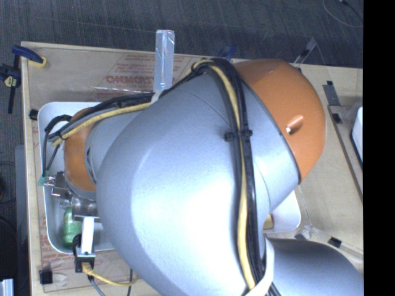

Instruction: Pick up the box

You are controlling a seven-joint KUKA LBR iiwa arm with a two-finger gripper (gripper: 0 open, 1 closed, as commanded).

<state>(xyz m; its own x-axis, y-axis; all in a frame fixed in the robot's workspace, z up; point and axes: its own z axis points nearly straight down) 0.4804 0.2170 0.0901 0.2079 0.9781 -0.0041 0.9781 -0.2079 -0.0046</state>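
Here, at the far left, a blue clamp with a yellow tip (28, 55) grips the corner of the pale wooden table (86, 63), and a second dark clamp sits just below it on the table's left edge. Printed red lettering runs across a clear sheet on the tabletop near its far edge. Just right of the clamps lies the shallow white plastic bin (44, 115), its rounded rim showing along the left and near sides. Inside the bin, near its front left corner, a small green object (70, 230) rests on the floor; whether this is the box cannot be told, and no box can be made out with any certainty. Directly above the green object hangs the metal wrist hardware of the grey robot arm with its orange band (185, 184), with a white tag and black and yellow cables trailing off it toward the table's near edge. The jaws are hidden under the arm's bulk, so whether they are spread or pressed together cannot be told. A grey upright post (164, 57) stands behind the bin. The arm covers most of the bin and the table's middle, a black and yellow cable bundle strapped along its back. At the right, an orange dome-shaped joint cover (290, 119) caps the arm, and bare table shows beyond it.
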